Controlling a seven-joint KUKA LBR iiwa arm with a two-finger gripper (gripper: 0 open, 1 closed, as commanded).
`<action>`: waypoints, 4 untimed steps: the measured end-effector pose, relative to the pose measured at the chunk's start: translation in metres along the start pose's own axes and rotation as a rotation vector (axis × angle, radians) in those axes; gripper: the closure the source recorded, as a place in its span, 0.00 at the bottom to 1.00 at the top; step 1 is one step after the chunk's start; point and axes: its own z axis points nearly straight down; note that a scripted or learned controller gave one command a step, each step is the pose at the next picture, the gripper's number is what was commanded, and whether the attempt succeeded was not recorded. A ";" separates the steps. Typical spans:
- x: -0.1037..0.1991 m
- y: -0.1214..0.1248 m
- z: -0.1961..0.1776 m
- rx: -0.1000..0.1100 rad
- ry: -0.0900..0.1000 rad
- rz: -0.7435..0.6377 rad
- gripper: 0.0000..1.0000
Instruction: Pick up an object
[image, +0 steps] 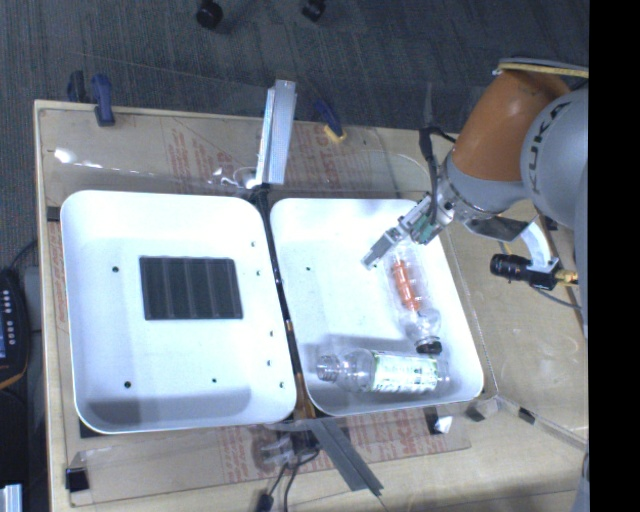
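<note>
A: Where do you see the tool (378, 250) now?

B: You can find it over the right bin (300, 300), in the upper middle part of it. The grey arm (520, 140) with the orange band comes in from the right side and reaches down at a slant. The tip of the tool hangs just above and to the left of the small clear bottle with the orange label (408, 290).

A: Does it hold something?

B: You see nothing between its tips. Whether it stands wide or narrow, I cannot tell; the tip is small and a little blurred.

A: And the objects to pick?

B: You have two in the right bin. The bottle with the orange label lies along the right side, with its dark cap toward the near edge. The larger clear bottle with the green and white label (385, 372) lies across the near end of the bin, just beside that cap.

A: What about the left bin (90, 300)?

B: You see there a dark ribbed rectangle (190, 288), flat on the floor of the bin. Both bins stand side by side on the tabletop (540, 370).
</note>
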 end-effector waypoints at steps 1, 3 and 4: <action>-0.003 0.005 -0.005 -0.002 -0.004 -0.049 0.00; -0.003 0.007 0.005 0.000 0.001 -0.208 0.00; 0.005 -0.007 0.000 0.001 0.002 -0.239 0.00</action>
